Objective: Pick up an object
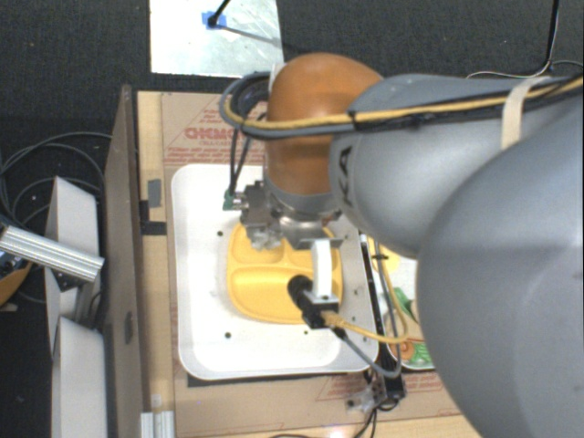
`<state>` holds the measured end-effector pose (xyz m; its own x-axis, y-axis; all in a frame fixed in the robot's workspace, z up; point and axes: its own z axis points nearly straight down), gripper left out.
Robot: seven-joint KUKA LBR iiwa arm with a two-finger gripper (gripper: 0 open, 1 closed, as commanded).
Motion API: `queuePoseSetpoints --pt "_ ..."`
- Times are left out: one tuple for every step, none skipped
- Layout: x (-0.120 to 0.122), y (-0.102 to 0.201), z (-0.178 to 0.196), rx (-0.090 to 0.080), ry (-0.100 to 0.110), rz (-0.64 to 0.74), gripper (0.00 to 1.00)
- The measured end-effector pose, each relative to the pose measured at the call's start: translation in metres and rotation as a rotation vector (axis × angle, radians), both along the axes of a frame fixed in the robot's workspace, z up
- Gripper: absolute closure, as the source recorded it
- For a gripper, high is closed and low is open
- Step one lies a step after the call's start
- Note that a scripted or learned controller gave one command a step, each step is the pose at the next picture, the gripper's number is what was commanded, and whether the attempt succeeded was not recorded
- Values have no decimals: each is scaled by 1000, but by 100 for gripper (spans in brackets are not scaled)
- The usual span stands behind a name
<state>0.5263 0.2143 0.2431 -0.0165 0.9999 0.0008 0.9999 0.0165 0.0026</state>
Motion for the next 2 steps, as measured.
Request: queuePoseSetpoints --pt "-10 18 12 0 2 -10 100" --pt "10 14 26 0 0 -11 100"
